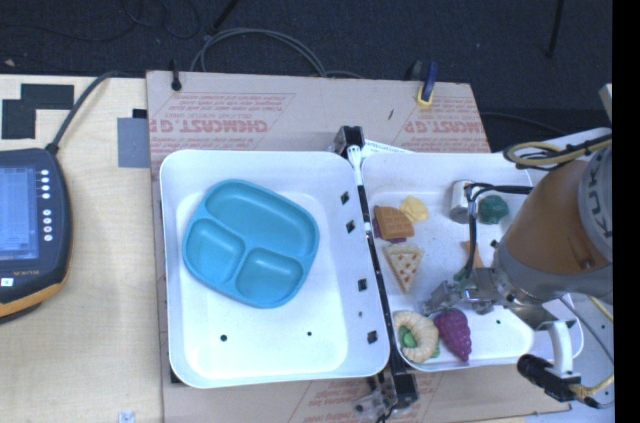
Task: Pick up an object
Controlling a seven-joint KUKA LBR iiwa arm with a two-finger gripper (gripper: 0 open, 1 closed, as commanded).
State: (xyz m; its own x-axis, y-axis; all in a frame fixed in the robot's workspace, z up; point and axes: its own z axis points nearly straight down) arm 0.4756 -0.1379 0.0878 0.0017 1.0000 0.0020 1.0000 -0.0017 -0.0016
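Gripper low over the right bin, beside the toy food

The arm [560,231], grey with an orange band, comes in from the right edge of the camera view and bends down into the right bin [500,173]. Its gripper [455,296] sits low in the middle of that bin, between the waffle wedge and the grapes. The metal fingers are small and partly hidden by the wrist, so whether they are spread or pressed together cannot be told, and nothing can be seen held between them.

The objects to pick lie in the right bin. A purple bunch of grapes [455,333] lies near the front rim, just beside a ring-shaped pastry with a green centre [416,335]. A tan waffle wedge [404,265] lies further back near the divider, just left of the gripper. Behind it are a brown bread slice [392,224] and, touching its right corner, a small yellow piece [414,209]. Toward the back right, near the arm, stand a silvery cup-like thing [461,201] and a dark green piece [492,208].

The left bin [200,351] holds a blue divided plate [250,243], lying flat and a little turned. Both bins rest on a sheet of cardboard [300,116] on the bench [80,341]. A handheld control pendant [28,226] lies at the far left of the bench
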